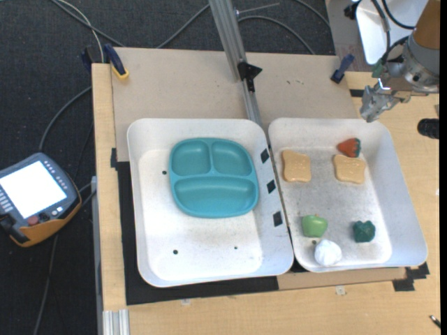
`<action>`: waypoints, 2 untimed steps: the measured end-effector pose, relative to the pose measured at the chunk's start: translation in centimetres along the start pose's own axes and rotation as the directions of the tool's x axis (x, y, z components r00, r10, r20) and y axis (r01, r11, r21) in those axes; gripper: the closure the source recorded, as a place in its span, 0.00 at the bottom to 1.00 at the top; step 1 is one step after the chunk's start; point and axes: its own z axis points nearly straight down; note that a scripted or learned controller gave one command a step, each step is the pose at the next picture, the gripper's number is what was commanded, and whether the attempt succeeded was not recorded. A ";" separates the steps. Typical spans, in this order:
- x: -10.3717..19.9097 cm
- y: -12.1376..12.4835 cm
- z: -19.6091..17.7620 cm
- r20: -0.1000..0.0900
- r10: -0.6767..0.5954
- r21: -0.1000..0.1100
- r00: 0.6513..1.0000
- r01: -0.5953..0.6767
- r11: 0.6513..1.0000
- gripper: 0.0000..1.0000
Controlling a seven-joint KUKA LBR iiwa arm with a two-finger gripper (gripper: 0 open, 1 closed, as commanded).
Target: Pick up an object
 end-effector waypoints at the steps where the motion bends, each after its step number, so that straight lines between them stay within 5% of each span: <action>1: 4.5 -0.5 0.7 -0.003 -0.003 0.009 1.000 0.003 1.000 1.00; 2: 9.9 -1.9 0.1 -0.004 -0.004 0.009 1.000 0.004 1.000 1.00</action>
